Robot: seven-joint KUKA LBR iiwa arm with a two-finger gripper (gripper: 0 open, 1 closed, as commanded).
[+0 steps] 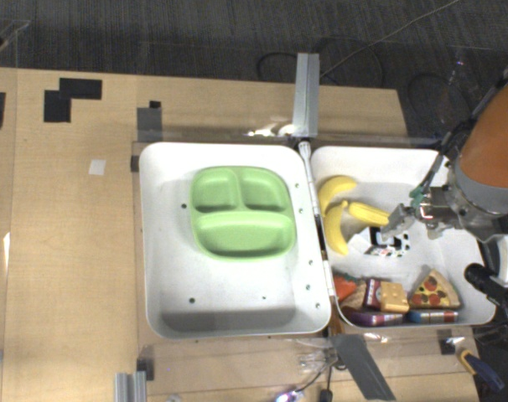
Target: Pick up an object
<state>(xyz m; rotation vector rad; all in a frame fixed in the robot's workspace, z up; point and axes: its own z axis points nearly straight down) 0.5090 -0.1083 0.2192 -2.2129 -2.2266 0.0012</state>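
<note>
In the right bin (pixel 388 162), a bunch of yellow bananas (pixel 339 212) lies at the left side, near the divider. My gripper (pixel 389 239) hangs low over the bin's middle, just right of the bananas and close to one banana's tip (pixel 380 217). The grey arm with its orange band (pixel 493 145) reaches in from the right. Along the bin's front wall lie a toy pizza slice (pixel 434 290), a tan cracker-like piece (pixel 392 296) and a red item (pixel 346 289).
The left bin (pixel 166 249) holds a green divided plate (pixel 241 210). A purple item (pixel 373 316) and a red-and-blue marker-like stick (pixel 434 315) lie at the right bin's front edge. A metal post (pixel 307 90) stands behind the bins. Cables run on the dark floor.
</note>
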